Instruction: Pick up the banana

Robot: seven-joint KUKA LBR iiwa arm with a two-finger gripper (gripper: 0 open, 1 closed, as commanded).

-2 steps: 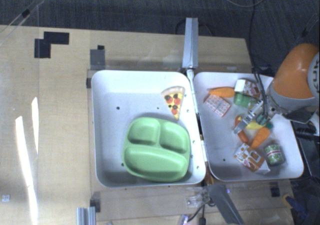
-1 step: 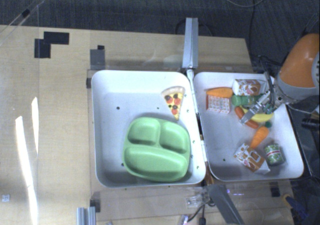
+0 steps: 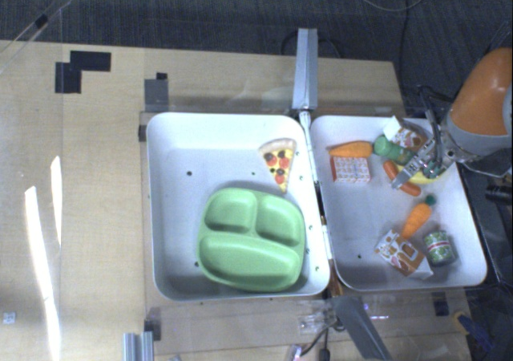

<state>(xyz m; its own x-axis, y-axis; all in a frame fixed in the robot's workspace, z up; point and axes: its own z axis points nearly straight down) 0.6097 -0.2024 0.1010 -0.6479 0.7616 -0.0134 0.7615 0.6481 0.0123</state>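
In the right bin (image 3: 473, 271), at its upper right corner, a sliver of the yellow banana (image 3: 430, 177) peeks out beneath the gripper. The gripper (image 3: 410, 169) hangs low over that spot, reaching in from the right under the orange wrist band (image 3: 485, 103). It covers most of the banana and sits among a crowd of toy foods. Whether anything is held cannot be seen from this angle.
Close around the gripper lie a red sausage (image 3: 390, 168), a green item (image 3: 385, 145), a waffle block (image 3: 351, 168) and an orange piece (image 3: 350, 148). A carrot (image 3: 415, 220), a can (image 3: 439, 247) and a small box (image 3: 400, 253) lie nearer. The left bin (image 3: 172, 151) holds a green divided plate (image 3: 252, 239) and a pizza slice (image 3: 278, 160).
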